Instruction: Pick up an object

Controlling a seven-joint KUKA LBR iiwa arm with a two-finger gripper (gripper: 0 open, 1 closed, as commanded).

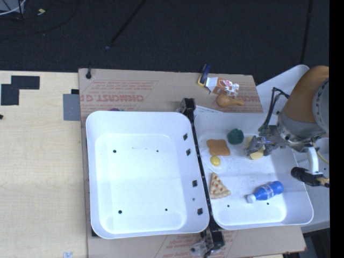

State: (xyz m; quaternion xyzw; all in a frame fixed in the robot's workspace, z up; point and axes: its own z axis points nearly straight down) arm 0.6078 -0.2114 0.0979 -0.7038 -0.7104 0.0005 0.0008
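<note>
My gripper (pixel 256 148) sits low in the right bin (pixel 293 219), fingers closed around a small yellow piece (pixel 257 155). It lies right between my fingertips, so the lift goes straight up.

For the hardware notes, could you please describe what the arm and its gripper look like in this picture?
The arm is grey with a broad orange band above the wrist. Thin black cables loop alongside it toward the gripper, a small, dark grey metal assembly.
</note>
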